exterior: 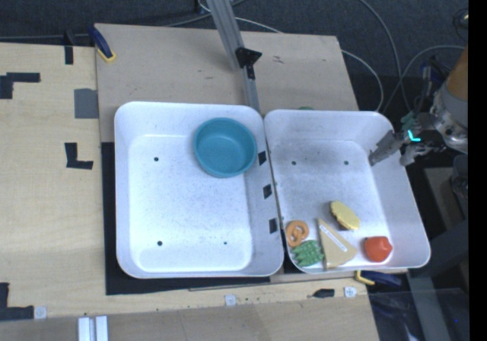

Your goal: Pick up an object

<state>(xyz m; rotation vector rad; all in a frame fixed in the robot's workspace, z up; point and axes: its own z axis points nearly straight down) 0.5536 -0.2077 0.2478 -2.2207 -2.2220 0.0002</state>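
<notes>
Tomato [377, 248], small, firm, likely slippery: grip across its middle; jaws [396, 148] at bin rim, state indiscernible.

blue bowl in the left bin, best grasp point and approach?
Grip the rim of the blue bowl, coming straight down from above. It sits upright and open, so one finger can go inside the wall and one outside. The near-left arc of the rim looks best: the bowl sits close to the left bin's far-right corner, and that side has the most open floor.
</notes>
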